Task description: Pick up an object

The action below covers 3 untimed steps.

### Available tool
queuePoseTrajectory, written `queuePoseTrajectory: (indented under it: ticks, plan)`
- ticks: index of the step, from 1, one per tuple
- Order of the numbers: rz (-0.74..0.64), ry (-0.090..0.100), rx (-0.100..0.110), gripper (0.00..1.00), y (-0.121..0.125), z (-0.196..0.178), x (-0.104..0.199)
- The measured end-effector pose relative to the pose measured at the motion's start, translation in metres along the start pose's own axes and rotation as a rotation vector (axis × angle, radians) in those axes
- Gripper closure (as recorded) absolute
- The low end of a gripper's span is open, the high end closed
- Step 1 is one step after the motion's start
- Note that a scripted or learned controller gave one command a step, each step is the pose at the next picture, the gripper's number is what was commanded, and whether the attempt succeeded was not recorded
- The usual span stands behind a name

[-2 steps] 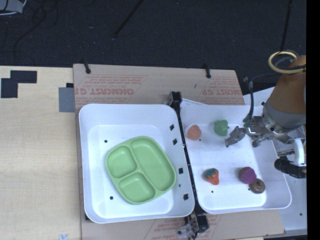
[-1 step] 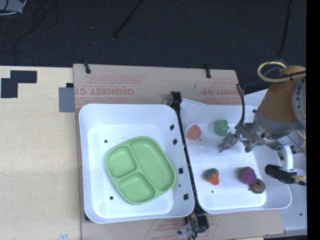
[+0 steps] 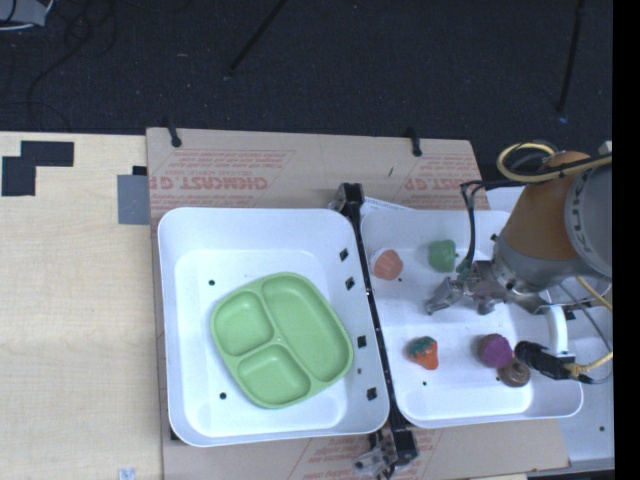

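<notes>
Gripper (image 3: 450, 298) sits low in the right bin (image 3: 470, 408), fingers apparently spread with nothing between them. Green object (image 3: 442, 255) just off at twelve o'clock, orange-and-green toy (image 3: 425, 351) near at seven.

Robot lab, white bins (image 3: 190, 268) (cables (image 3: 90, 8) behind)

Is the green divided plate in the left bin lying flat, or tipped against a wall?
Flat. The green plate lies face up on the floor of the left bin, all three compartments visible, its rim clear of the walls.
</notes>
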<state>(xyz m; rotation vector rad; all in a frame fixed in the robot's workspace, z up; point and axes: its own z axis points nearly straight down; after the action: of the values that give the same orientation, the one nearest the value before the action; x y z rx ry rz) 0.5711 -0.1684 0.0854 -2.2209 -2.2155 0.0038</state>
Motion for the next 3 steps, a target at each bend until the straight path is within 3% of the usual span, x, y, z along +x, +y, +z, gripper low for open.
queuePoseTrajectory:
  ticks: [1,3]
  plan:
    - [0.003,-0.001,-0.002,1.0,0.001,-0.013,-0.001]
    - [0.006,-0.002,-0.006,1.0,-0.004,-0.099,-0.01]
